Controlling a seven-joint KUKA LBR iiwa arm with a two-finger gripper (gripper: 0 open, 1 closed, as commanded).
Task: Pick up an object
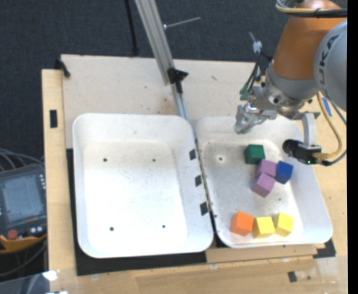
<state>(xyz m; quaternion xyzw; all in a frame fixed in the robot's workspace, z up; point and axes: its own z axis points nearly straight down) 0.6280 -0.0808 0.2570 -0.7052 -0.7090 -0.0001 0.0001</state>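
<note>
You've got the blocks all in the right bin (311, 222): green block (254, 154) near the bin's back, just below the pincer (247, 120). Two purple blocks (265, 176) touch each other in the middle, w/ a blue block (284, 171) right beside them. Along the front edge sit an orange block (242, 223) and two yellow blocks (274, 225), in a row, touching. Pincer hangs over the bin's back rim, w/ nothing between its tips (can't tell if they're apart or together, too small and blurred). Arm (301, 48) comes in from the right. Left bin (136, 188) sits alongside on the table (111, 84), w/ a metal pole (157, 38) slanting up behind.
</note>
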